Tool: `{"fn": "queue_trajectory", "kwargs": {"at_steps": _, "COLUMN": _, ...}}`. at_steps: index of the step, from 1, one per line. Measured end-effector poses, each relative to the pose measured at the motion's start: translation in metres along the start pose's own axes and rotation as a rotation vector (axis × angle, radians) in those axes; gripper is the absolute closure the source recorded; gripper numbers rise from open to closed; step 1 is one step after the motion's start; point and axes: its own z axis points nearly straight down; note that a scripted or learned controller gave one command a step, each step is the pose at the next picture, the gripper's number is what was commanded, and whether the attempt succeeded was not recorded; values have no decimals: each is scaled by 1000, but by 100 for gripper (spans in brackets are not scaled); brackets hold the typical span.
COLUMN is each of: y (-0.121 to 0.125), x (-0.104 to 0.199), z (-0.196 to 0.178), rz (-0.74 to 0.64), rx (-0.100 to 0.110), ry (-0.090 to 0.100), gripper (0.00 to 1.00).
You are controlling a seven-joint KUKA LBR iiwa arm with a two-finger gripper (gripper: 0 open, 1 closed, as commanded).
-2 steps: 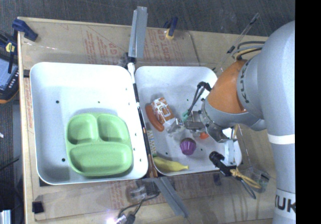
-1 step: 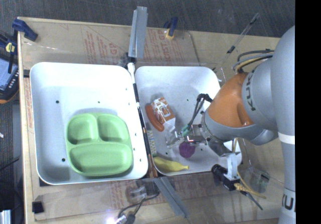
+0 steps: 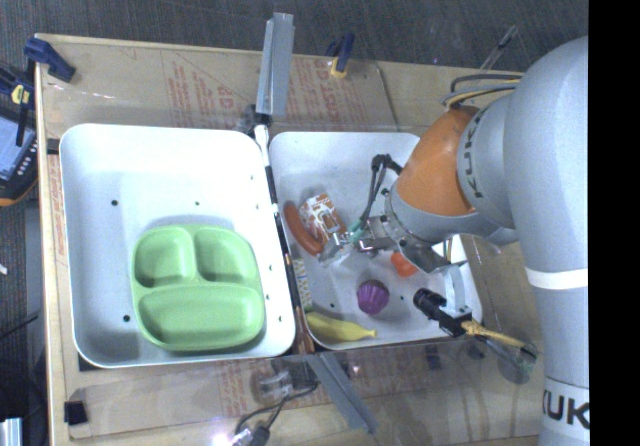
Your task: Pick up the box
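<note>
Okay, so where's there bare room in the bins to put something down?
Left bin: bare floor above and left of the green tray. Right bin: a bare strip along the top. Lower down it's crowded: box, sausage, banana, purple fruit, gripper.

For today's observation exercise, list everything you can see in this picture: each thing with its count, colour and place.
Bins: two, white, side by side on the bench.
Tray: one, green, three compartments, in the left bin.
Box: one, white and orange, upper left of the right bin.
Sausage: one, red-brown, just left of the box.
Banana: one, yellow, at the right bin's near edge.
Purple item: one, in the right bin above the banana; kind unclear.
Clamps: two, blue, on the bench's far edge.
Arm: one, grey, orange band, from the right.
Gripper: one, over the right bin beside the box.
</note>
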Motion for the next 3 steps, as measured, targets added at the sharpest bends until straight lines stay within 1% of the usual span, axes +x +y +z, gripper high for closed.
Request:
{"fn": "queue_trajectory", "kwargs": {"at_steps": 1, "y": -56, "x": -20, "z": 0, "rz": 15, "rx": 1, "ry": 0, "gripper": 0}}
{"fn": "queue_trajectory", "kwargs": {"at_steps": 2, "y": -55, "x": -20, "z": -9, "rz": 11, "rx": 3, "ry": 1, "gripper": 100}}
{"fn": "queue_trajectory", "kwargs": {"at_steps": 3, "y": -47, "x": 47, "z": -125, "rz": -38, "rx": -1, "ry": -1, "gripper": 100}}
